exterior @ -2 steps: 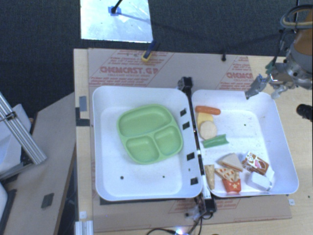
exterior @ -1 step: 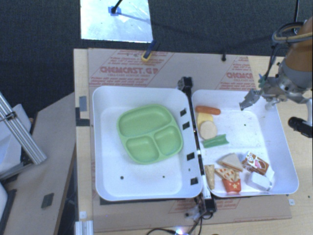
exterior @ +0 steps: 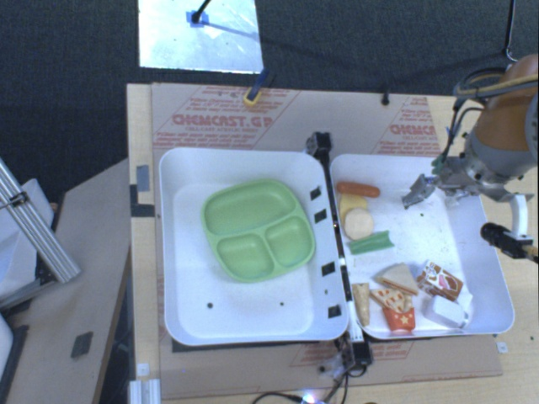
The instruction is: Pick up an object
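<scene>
The right bin (exterior: 484, 259) holds several toy foods. An orange sausage (exterior: 358, 189) lies at its far left, with a round cream piece (exterior: 360, 223) and a green pod (exterior: 370, 242) below it. Near the front lie a sandwich wedge (exterior: 397, 278), a pizza slice (exterior: 390, 297), a red fries box (exterior: 402, 319), a tan cone (exterior: 360, 301), a printed packet (exterior: 440, 281) and a white block (exterior: 447, 312). My gripper (exterior: 417, 194) hangs over the far part of this bin, right of the sausage and apart from it. I see nothing in it.
A green three-compartment tray (exterior: 258, 230) sits in the left bin (exterior: 189, 310). A black divider (exterior: 333, 242) runs between the bins. The arm's orange band (exterior: 505, 112) and a black fitting (exterior: 505, 241) overhang the right bin's right rim.
</scene>
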Robot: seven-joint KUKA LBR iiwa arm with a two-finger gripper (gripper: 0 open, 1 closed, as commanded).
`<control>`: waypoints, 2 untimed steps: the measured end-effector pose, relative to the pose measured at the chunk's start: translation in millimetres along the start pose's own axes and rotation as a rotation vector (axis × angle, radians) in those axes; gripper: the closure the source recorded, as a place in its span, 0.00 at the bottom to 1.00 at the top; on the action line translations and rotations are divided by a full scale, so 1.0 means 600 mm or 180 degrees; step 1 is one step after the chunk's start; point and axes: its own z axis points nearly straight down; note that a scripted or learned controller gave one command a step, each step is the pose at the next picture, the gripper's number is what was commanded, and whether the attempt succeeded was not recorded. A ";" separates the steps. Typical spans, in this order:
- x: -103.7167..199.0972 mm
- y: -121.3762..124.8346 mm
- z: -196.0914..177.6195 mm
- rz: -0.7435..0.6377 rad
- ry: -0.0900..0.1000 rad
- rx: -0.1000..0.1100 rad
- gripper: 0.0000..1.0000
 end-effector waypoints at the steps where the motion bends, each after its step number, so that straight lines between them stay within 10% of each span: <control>1: -0.001 -0.001 0.070 -0.0002 -0.0001 -0.0003 0.00; 2: 0.000 0.000 0.118 -0.0002 -0.0002 -0.0006 0.00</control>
